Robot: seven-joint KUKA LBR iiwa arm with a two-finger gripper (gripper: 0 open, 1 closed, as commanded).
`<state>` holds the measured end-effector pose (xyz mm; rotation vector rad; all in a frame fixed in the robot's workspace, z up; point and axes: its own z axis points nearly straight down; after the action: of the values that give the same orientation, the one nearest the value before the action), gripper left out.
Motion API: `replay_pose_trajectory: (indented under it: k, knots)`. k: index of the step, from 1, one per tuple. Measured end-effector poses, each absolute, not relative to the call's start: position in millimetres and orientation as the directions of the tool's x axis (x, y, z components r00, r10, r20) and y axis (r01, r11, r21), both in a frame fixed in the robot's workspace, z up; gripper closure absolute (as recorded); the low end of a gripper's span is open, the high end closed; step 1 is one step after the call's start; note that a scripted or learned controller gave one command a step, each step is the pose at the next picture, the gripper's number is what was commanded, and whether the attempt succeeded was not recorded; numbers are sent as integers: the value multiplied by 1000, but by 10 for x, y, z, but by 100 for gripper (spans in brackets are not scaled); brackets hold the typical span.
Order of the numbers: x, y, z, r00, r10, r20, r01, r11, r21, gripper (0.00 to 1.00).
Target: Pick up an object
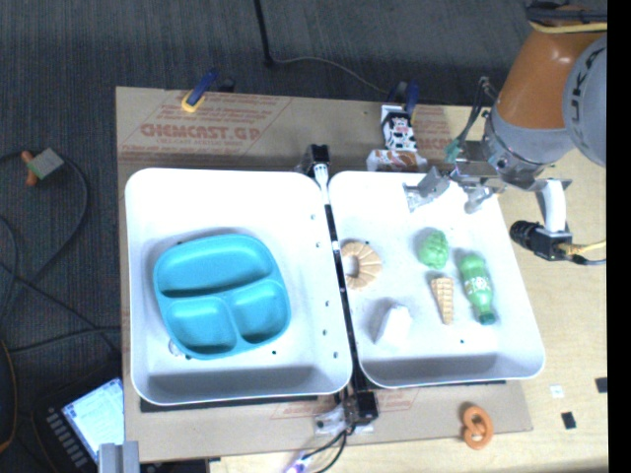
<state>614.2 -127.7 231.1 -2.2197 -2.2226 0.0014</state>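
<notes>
My gripper (pixel 451 193) hangs over the far edge of the right bin (pixel 513 358), its two grey fingers spread apart and open with nothing between them. Just below it lies a lumpy green item (pixel 432 247). A green bottle (pixel 477 286) and an ice-cream cone (pixel 445 298) lie side by side toward the bin's right. A tan ring-shaped pastry (pixel 361 263) rests against the bin's left wall, and a small white object (pixel 391 321) sits near the front.
The left bin (pixel 148 195) holds a blue divided tray (pixel 221 294). An orange pretzel-like piece (pixel 477 425) lies on the bench in front of the right bin. A small black-and-white box (pixel 398 136) stands behind the bins.
</notes>
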Motion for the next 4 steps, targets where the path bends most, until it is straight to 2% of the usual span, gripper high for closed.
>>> replay_pose_trajectory:
  k: [1, 2, 3, 4]
  knots:
    - [5622, -1314, 1059, 0, 1000, 1, 1000, 0, -7, 0]
    - [5668, -1057, 879, 1, 1000, -3, 1000, -1, 3, 0]
    - [5342, -1222, 1062, 1, 1000, 0, 1000, -1, -2, 0]
    - [5372, -998, 877, 2, 1000, -3, 1000, -2, 3, 0]
